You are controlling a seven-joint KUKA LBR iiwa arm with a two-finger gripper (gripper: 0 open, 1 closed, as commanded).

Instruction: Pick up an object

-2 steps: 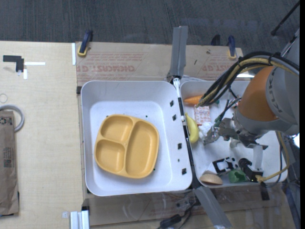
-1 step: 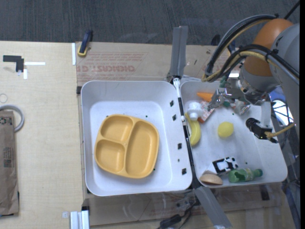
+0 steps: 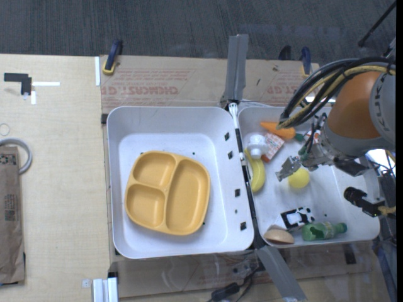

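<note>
My two-finger gripper [image 3: 291, 168] hangs just beside the small round yellow lemon [image 3: 300, 178], toward the curved yellow banana [image 3: 256, 173]; its opening I cannot tell.

On the desk [image 3: 56, 168], the divided plate [image 3: 167, 192] lies in the left bin [image 3: 116, 168]. To the plate's right, in the right bin [image 3: 340, 231], the banana [image 3: 257, 173] rests nearest, the lemon [image 3: 300, 178] further right, the carrot [image 3: 278, 129] toward the back, and the bottle [image 3: 323, 231] at the front.
</note>
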